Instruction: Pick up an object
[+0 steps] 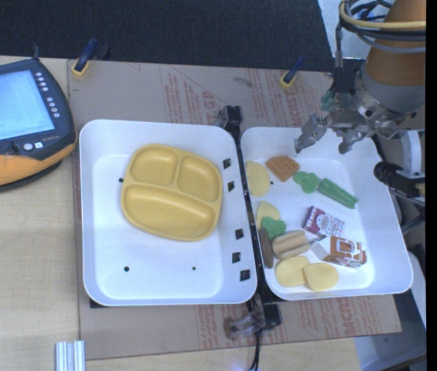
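Bench: I see two white bins side by side, with a pendant (13, 122) at far left.
Left bin (102, 277): yellow tray (173, 191).
Right bin (388, 273): toy foods, including a green piece (326, 188) and a waffle (282, 167).
Gripper (328, 140): fingers apart, holding nothing, above the bin's far end near the waffle.

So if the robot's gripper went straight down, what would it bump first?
Probably the bare white floor of the right bin, since the open two-finger gripper hangs over its back part. The brown waffle-shaped toy lies nearby, though depth is unclear.
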Available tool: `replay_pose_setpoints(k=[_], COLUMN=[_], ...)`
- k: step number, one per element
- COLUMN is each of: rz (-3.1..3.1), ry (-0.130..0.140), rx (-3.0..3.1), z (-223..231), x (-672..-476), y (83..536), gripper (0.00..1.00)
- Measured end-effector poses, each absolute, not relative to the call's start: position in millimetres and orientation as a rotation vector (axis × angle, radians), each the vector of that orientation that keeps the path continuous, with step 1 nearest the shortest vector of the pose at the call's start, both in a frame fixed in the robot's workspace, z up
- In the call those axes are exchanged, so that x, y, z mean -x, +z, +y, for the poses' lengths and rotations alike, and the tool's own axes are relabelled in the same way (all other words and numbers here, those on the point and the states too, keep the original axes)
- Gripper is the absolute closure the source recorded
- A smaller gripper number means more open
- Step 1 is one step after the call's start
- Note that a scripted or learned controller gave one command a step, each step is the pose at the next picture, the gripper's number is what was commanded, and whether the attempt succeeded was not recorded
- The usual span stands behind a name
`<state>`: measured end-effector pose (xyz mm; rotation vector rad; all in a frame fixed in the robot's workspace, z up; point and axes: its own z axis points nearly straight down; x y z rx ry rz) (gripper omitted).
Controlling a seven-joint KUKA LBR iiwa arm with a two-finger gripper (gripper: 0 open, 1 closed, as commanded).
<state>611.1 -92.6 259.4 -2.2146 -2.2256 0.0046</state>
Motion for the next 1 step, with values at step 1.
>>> replay_pose_setpoints(k=[1], rz=[-2.224], ry=[0.014], rx=[2.209], z=[-100.2], x=[-643.8], y=[168.9], gripper=[0.00])
